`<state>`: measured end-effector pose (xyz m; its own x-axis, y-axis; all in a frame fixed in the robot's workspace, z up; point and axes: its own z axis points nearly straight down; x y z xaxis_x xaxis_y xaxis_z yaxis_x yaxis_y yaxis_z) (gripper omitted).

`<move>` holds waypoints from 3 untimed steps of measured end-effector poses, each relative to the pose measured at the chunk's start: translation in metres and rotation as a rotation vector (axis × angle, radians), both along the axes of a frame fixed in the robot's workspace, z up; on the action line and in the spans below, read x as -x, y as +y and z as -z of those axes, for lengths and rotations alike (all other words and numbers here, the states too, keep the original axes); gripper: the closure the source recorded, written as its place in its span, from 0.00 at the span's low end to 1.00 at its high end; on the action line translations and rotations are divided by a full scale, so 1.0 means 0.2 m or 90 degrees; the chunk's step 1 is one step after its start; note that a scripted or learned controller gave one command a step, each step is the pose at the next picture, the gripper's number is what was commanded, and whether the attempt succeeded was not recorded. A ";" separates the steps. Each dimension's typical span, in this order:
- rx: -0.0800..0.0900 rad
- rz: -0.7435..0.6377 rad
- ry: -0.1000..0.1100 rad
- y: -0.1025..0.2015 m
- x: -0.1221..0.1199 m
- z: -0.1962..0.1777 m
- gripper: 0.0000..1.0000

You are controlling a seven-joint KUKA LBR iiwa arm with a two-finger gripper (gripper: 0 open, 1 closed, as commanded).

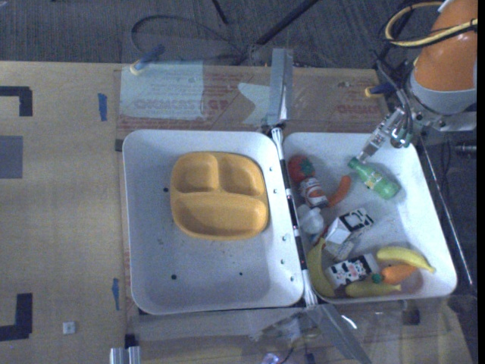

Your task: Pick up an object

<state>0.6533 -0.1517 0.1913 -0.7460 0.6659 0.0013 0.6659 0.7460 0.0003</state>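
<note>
Bananas (405, 257) and a small carton (353, 269) lie at the near edge of the right bin (433, 211), beside a carrot (393, 274). Left bin (144, 226): one yellow divided tray (219, 194). Right bin, far side: green bottle (374, 179), lying tilted. Gripper (377, 144) hangs just above the bottle's cap end, holding nothing; whether its fingers are apart cannot be told.

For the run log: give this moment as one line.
gripper: above green bottle, right bin | held: nothing seen | left bin: yellow tray
</note>
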 end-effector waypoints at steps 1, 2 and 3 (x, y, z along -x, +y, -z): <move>0.001 0.025 -0.004 -0.09 0.18 -0.32 1.00; 0.001 0.220 -0.003 -0.31 0.18 -0.25 1.00; 0.002 0.158 -0.004 -0.22 0.08 -0.36 1.00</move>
